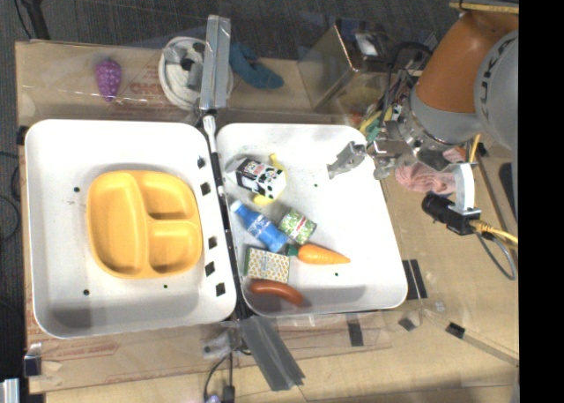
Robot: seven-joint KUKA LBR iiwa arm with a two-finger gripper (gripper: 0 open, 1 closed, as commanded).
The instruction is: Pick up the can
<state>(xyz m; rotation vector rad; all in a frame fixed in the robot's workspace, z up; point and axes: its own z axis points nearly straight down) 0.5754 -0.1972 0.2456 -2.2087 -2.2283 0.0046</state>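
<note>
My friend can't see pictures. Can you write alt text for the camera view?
A grey and orange robot arm's pincer hangs over the right white bin, which holds a small green can, a toy carrot, a blue bottle and other toys. The left bin holds a yellow divided tray.

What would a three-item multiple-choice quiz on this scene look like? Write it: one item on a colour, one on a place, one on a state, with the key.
1. The tray in the left bin is:
A. yellow
B. blue
C. red

2. The can lies:
A. in the left bin
B. in the right bin
C. on the bench

3. Relative to the end effector, the can is:
A. lifted by it
B. apart from it, down in the bin
C. on top of it

Key:
1 A, the tray is plain yellow.
2 B, the can sits among the toys right of the divider.
3 B, bare bin floor separates the two.
</note>
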